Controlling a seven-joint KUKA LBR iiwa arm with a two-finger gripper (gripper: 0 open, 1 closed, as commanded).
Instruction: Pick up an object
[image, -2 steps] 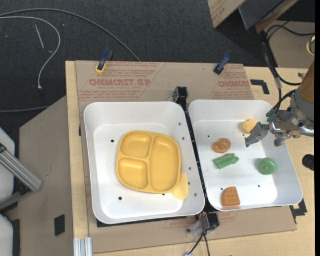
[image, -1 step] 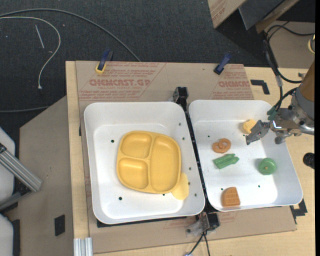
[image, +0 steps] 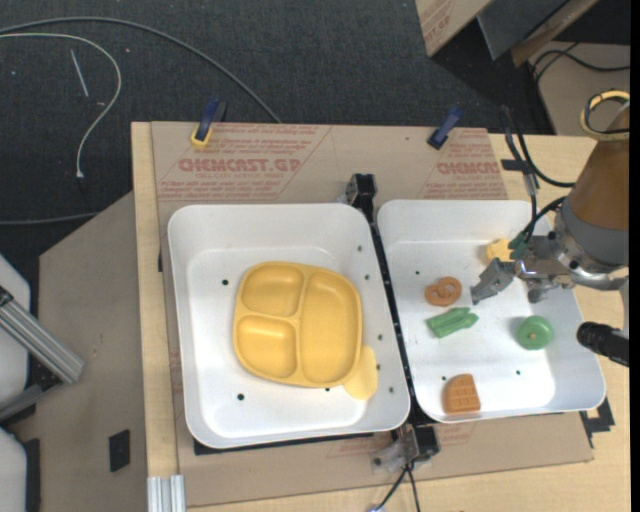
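Camera view, left to right: the left bin (image: 190, 300) holds a yellow divided plate (image: 297, 322), no obstacle. In the right bin (image: 420, 390), brown ring (image: 443, 291), green pod (image: 452, 322), waffle (image: 461, 393) near the front edge, green knob (image: 534, 332). The gripper (image: 512, 276) hovers open, empty, between ring and knob; closely spaced toys risk a glancing miss.

Bench (image: 150, 300) topped with printed cardboard sheet (image: 300, 165), two shallow white bins side by side on it, left bin (image: 200, 300), right bin (image: 420, 240), two blue clamps on far edge, left clamp (image: 208, 120), right clamp (image: 445, 128)
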